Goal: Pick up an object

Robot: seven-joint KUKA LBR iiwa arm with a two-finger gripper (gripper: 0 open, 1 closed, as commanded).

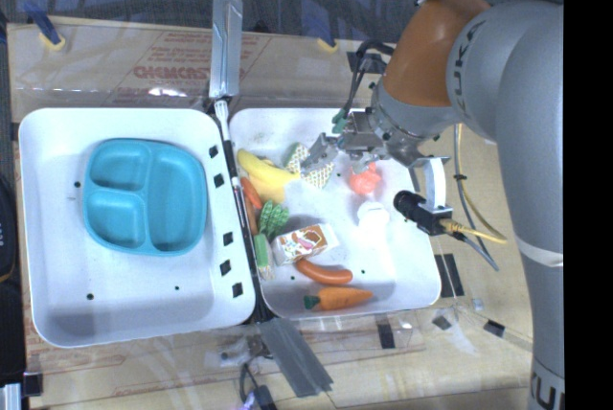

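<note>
Tool (337, 148) hovers low in the right bin (412, 279) near frame center, whether spread or pinched I cannot tell, just beside the banana (266, 175) and patterned piece (318, 170), so a clean, centred descent on 1 object looks wisest.

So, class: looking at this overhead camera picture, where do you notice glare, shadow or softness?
In the camera view, glare streaks the clear sheet behind the bins; the blue divided plate casts a soft shadow onto the left bin; the arm darkens the right bin floor beneath it; the gripper area looks slightly soft, so small detail there is hard to read.
</note>
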